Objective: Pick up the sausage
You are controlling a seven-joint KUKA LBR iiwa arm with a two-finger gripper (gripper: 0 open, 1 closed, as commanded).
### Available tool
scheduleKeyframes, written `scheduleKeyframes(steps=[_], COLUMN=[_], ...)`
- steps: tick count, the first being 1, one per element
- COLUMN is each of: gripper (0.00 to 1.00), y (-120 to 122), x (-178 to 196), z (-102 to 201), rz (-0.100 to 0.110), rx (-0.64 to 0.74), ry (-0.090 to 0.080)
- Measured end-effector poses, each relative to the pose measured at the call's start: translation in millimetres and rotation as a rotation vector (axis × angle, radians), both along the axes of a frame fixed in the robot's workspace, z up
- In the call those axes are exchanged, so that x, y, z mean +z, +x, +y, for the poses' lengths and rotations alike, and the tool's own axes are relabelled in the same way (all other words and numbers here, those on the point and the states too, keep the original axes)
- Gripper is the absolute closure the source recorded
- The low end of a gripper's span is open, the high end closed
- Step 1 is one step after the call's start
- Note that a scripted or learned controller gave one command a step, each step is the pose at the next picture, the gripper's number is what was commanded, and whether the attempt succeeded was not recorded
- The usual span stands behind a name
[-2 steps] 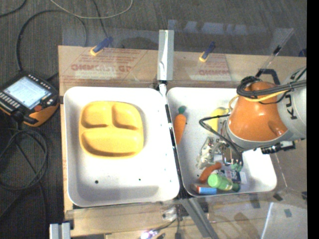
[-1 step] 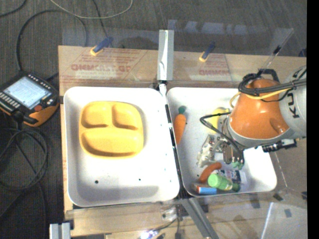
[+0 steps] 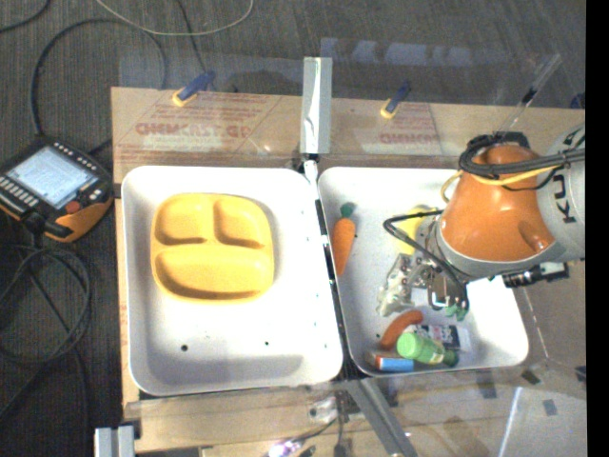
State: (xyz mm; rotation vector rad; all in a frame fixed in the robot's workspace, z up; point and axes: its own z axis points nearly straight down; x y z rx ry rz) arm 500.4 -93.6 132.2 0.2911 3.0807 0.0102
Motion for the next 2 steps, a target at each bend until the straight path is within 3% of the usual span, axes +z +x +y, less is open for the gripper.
scheduleKeyframes(steps=[2], gripper=[1.00], y=[2.9], x=[18.6], z=[1.0], rz=[-0.007], rx=[-0.002], ry=[0.004])
